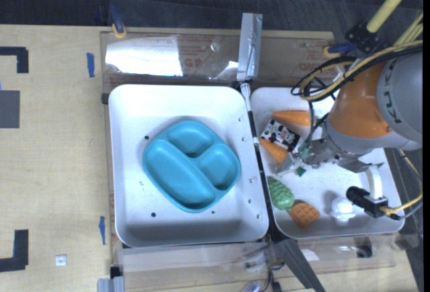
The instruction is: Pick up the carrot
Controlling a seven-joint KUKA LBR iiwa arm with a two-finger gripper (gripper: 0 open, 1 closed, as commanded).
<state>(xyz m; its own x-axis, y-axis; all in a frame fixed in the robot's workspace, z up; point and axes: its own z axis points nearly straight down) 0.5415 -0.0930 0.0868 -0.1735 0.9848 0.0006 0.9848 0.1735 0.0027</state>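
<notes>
The carrot (272, 148) is an orange tapered piece lying near the left wall of the right bin (376, 227). My gripper (297, 162) hangs low over the bin just right of the carrot's lower end, close to it or touching it. The arm's grey body and orange band (359, 116) reach in from the right and hide the bin's right middle. I see nothing lifted off the bin floor.
A black-and-white patterned item (279, 132) and a second orange piece (293, 118) lie just above the carrot. A green item (281, 194), a waffle-like orange piece (304, 214) and a white item (343, 209) lie along the front. The left bin (127, 116) holds a blue divided plate (191, 164).
</notes>
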